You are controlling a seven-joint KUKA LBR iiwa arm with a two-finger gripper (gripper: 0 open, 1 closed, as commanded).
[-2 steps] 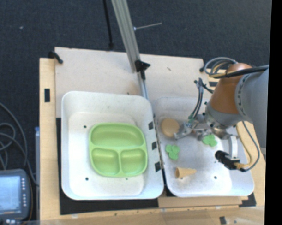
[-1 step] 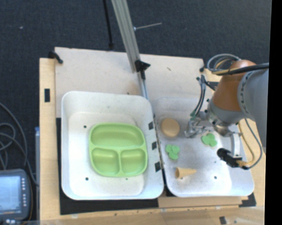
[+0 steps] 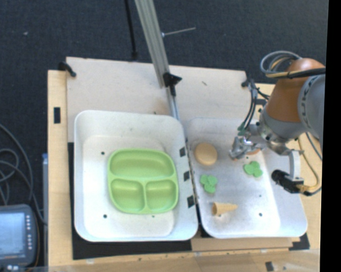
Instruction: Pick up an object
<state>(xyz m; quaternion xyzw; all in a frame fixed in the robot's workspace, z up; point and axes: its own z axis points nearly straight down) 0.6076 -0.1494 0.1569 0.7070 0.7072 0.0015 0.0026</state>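
From my seat the hardest part to read is the gripper [image 3: 241,149]: it is small, dark and metallic, hanging over the right bin [image 3: 279,220] near that bin's 11 o'clock area, and I cannot tell how its jaws stand. I see nothing clearly between them. The arm [image 3: 291,103] is cut off at the frame's 3 o'clock edge, so I see just its orange band and grey wrist, with cables looping around it.

The objects in the right bin are small and soft-edged. A round tan piece [image 3: 205,153], like a bun or cookie, lies at 9 o'clock from the gripper, near but apart from it. A green leafy piece [image 3: 253,169] sits at about 5 o'clock from the gripper, just beside it. A second green piece [image 3: 208,183] lies at 6 o'clock from the tan one, close to the bin's left wall. A small orange-tan cone [image 3: 224,208] lies on its side toward the bin's 6 o'clock edge.

In the left bin [image 3: 92,127] a light green divided plate [image 3: 142,180] with three compartments rests flat, roughly central. A grey metal post [image 3: 154,40] slants from 12 o'clock down toward the gap between the bins.
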